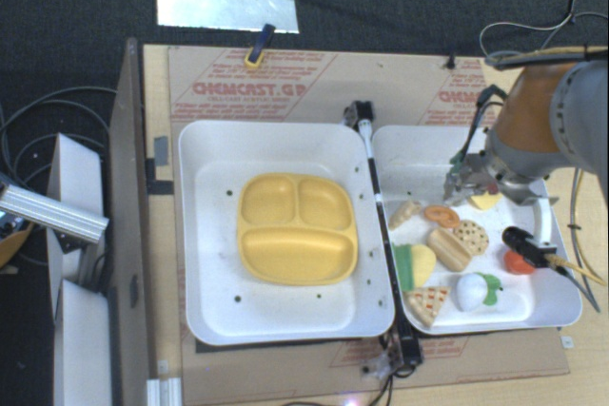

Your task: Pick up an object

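My gripper point(464, 183) hangs low over the back of the right bin point(419, 147), just above its floor. Several toy foods lie in this bin. A yellow cheese piece point(485, 201) sits right beside the gripper, and an orange slice point(441, 215) lies just in front of it. Further forward are a round cracker point(471, 235), a bread loaf point(449, 250), a pale bread piece point(403, 212), a green and yellow corn piece point(411, 264), a waffle wedge point(427, 303), a white and green vegetable point(474, 291) and a red tomato point(520, 262).
The left bin point(205, 204) holds a yellow divided plate point(296, 228). A dark ridge point(376, 204) separates the two bins. The arm's orange band point(528, 114) leans in over the right bin's back right corner.
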Robot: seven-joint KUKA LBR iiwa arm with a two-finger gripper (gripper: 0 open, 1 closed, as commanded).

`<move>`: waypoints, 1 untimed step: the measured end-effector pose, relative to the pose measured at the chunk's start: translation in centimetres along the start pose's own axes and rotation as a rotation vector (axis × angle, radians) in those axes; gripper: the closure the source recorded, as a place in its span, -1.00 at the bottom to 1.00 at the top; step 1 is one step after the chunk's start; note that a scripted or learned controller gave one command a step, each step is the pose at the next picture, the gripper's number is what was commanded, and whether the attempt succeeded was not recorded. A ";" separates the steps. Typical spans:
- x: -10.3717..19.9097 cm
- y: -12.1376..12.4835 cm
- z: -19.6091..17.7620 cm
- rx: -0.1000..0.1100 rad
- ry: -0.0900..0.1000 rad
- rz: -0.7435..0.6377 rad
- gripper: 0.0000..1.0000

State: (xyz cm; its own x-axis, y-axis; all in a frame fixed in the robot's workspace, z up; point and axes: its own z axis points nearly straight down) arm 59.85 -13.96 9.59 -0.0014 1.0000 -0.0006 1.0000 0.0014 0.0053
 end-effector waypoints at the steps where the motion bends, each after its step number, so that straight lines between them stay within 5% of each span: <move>1: 0.0 0.0 0.0 0.000 0.000 0.000 -1.00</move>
State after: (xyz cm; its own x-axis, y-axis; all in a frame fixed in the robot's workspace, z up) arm 59.84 -13.95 9.55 -0.0015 1.0000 -0.0004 1.0000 0.0015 0.0050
